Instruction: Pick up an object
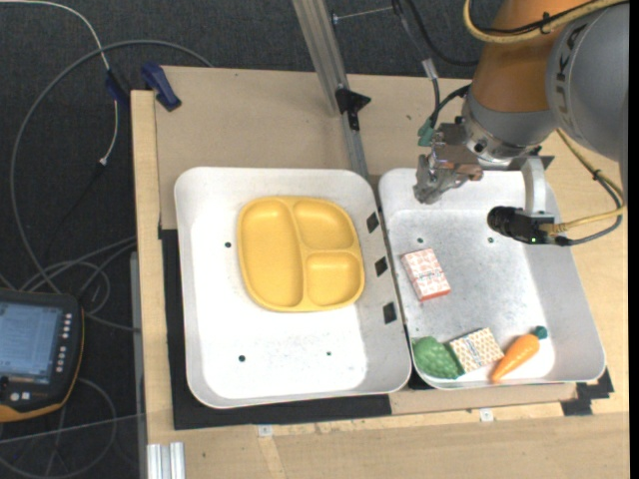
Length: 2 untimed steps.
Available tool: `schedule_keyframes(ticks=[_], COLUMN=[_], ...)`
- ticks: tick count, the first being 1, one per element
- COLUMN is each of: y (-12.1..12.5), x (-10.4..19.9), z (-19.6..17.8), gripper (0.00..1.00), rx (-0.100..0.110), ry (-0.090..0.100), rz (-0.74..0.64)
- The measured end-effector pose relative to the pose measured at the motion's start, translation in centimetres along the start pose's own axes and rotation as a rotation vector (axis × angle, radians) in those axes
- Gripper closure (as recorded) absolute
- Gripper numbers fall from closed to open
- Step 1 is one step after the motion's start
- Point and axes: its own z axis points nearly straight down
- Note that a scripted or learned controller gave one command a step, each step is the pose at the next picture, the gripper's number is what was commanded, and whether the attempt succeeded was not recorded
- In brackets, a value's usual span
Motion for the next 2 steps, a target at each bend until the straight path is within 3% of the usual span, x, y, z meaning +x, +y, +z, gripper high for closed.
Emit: schedule_keyframes(ticks=[1,2], y=[-1.3,-4.8], x=[5.4,10.2], z=[-0.1,0.4], gripper=[1.0,1.0], rx=[0.001,0.003], ry=[0.0,0.0], rz=[0.0,0.0])
